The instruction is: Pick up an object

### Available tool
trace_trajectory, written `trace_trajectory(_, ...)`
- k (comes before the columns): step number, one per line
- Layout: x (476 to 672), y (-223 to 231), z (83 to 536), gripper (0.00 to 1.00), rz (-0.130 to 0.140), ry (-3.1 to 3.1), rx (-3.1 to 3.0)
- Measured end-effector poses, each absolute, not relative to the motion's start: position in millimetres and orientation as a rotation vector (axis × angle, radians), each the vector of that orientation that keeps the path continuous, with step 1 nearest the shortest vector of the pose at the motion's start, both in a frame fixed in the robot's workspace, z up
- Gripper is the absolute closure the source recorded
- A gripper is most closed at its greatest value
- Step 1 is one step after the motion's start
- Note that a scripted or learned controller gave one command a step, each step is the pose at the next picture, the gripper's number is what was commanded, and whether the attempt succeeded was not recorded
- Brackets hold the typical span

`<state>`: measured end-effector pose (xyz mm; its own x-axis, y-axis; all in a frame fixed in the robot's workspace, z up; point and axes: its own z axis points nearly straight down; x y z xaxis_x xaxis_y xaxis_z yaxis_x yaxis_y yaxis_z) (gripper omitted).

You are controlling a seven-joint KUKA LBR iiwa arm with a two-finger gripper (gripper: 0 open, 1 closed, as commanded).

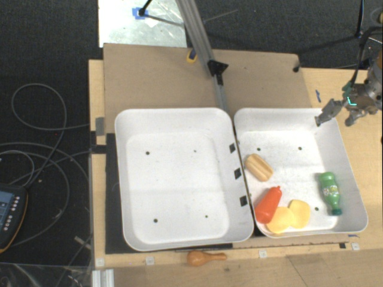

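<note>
Below the bins, a brown pear-shaped toy (205, 257) lies on the desk (311, 268), while your released, empty claw (340, 113) hovers upper right; approach stage, so next descend onto the green bottle (329, 191) at right.

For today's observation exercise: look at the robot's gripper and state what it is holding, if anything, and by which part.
Nothing is held. The gripper is open above the right bin's upper right corner, with nothing between its fingers. The green bottle lies in the bin, apart from it.
</note>
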<state>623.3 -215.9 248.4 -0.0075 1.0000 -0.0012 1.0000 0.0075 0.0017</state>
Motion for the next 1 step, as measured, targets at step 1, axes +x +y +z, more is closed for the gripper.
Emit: trace_trajectory(1,633.3,-215.6,199.7,0.00,-0.001,2.230,2.213)
